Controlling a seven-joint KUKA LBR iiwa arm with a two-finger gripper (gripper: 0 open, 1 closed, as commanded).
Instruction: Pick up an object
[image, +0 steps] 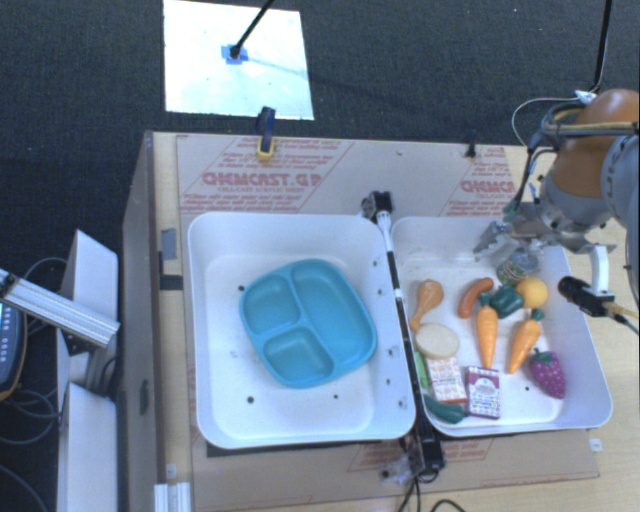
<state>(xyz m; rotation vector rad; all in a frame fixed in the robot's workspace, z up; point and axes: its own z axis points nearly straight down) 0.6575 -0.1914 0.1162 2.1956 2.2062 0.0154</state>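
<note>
Red carton, strawberry, carrots below pincer

Right bin is full of toy food: two carrots lying side by side, a lemon, a purple berry, a pear, plus two small cartons up front.

We are seeing a light blue divided plate in the white left bin. In the white right bin are lying two orange carrots, a yellow lemon, a purple-red berry and red-patterned small boxes.
</note>
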